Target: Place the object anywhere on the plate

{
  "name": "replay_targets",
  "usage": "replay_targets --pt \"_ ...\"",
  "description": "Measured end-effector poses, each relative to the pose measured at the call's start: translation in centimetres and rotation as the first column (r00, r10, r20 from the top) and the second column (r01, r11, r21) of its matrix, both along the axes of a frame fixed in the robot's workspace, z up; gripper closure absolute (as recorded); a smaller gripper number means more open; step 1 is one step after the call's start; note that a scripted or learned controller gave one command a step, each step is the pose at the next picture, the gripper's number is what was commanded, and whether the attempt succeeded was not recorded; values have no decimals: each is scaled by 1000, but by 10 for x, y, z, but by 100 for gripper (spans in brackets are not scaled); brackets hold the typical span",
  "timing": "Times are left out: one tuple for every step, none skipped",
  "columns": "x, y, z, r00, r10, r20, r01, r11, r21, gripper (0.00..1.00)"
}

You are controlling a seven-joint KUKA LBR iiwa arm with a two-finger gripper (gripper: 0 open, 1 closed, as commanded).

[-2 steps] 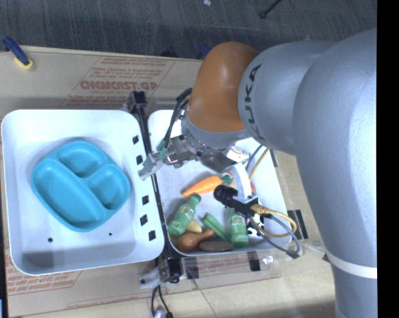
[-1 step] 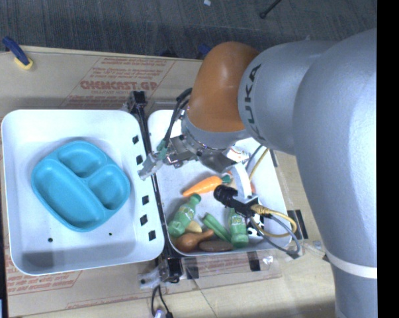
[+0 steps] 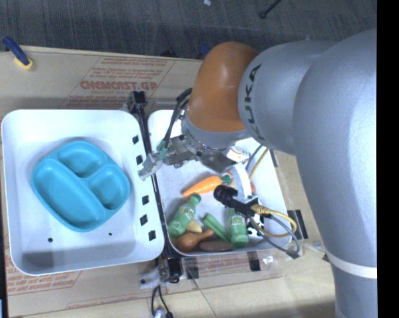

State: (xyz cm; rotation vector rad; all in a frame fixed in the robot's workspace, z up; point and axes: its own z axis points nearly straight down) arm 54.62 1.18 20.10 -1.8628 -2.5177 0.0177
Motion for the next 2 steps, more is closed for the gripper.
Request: replay_targets --pt "0 0 0 1000 0 0 0 1000 0 0" --pt "0 0 0 1000 0 0 0 1000 0 0"
